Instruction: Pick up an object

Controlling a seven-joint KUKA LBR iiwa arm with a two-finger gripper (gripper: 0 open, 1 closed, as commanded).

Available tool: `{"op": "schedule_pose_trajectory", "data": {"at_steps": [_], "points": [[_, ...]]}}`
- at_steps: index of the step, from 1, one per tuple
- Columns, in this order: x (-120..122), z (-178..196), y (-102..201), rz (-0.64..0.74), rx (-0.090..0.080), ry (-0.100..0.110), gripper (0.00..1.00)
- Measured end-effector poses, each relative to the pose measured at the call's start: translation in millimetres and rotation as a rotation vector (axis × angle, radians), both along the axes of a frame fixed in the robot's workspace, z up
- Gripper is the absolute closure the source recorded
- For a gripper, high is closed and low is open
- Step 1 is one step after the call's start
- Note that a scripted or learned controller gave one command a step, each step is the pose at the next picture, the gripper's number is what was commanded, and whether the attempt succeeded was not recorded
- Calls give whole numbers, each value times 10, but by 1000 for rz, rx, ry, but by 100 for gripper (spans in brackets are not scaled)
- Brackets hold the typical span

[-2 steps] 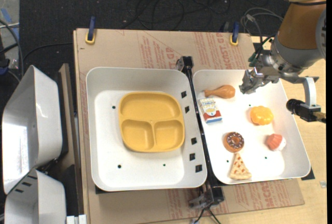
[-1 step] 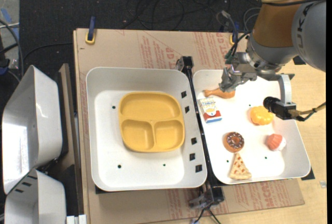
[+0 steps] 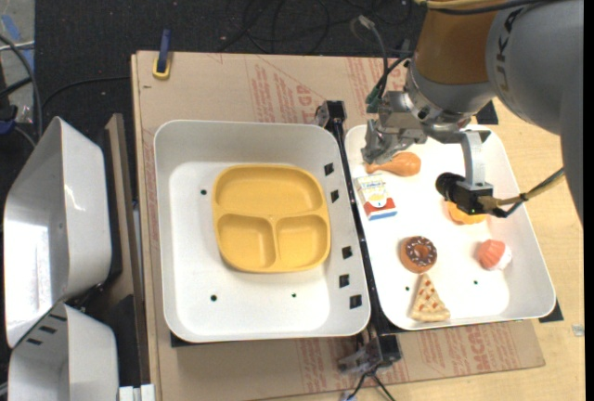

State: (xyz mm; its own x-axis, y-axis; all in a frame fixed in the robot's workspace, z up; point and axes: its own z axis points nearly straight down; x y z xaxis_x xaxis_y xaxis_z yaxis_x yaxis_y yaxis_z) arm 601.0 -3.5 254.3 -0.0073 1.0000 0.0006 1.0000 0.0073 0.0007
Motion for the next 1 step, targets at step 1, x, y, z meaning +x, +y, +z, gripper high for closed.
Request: {"op": "schedule_pose_trajectory", "data": {"at_steps": [1], "points": [[-19, -3, 578, 2, 1, 1, 100]]}}
